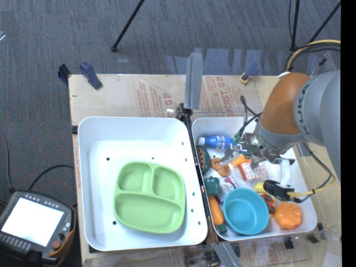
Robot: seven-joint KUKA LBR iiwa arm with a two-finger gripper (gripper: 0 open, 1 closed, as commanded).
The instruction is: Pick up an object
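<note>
My gripper (243,151) is low in the right bin (307,192), just above a cluster of small items. Beneath and beside it lie an orange ring-shaped piece (222,168), an orange block (240,161) and a red-and-white packet (248,172). A clear bottle with a blue cap (216,142) lies to the gripper's left, near the bin's back wall. In front sit a blue bowl (245,211), a carrot (216,210) and a lumpy orange toy (288,216). Nothing can be seen held in the gripper.
The left bin (94,149) holds a green divided plate (150,197). A green toy (211,183) and a dark round item (204,159) lie along the right bin's left wall. A grey upright post (194,85) stands behind the divider between the bins.
</note>
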